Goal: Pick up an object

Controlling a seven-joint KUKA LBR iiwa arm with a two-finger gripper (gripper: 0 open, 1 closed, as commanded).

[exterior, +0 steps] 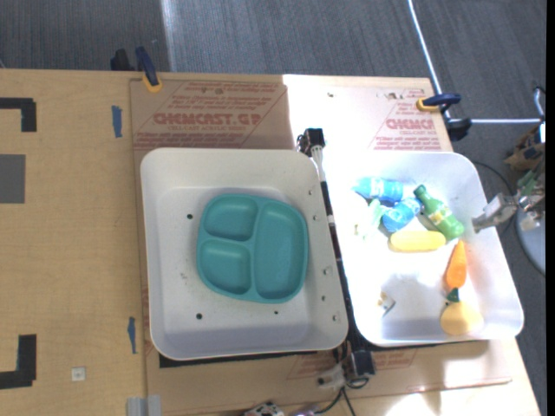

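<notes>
The right white bin [395, 276] holds several toys. A light blue bottle-like piece [385, 189] lies at the back, with a blue piece [397, 218] just in front of it. A green bottle [438, 214] lies tilted beside them. In front of these rests a yellow oblong piece [417, 241]. An orange carrot [456, 267] and a yellow rounded fruit [460, 317] sit near the right wall. My gripper [488, 214] pokes in over the bin's right rim, just right of the green bottle, and nothing is visibly held.
The left white bin [169, 232] carries a teal divided plate [253, 247] in its middle. A small pale scrap [385, 302] lies on the right bin's floor. Cardboard sheets [208, 115] and clamps [438, 102] lie behind the bins.
</notes>
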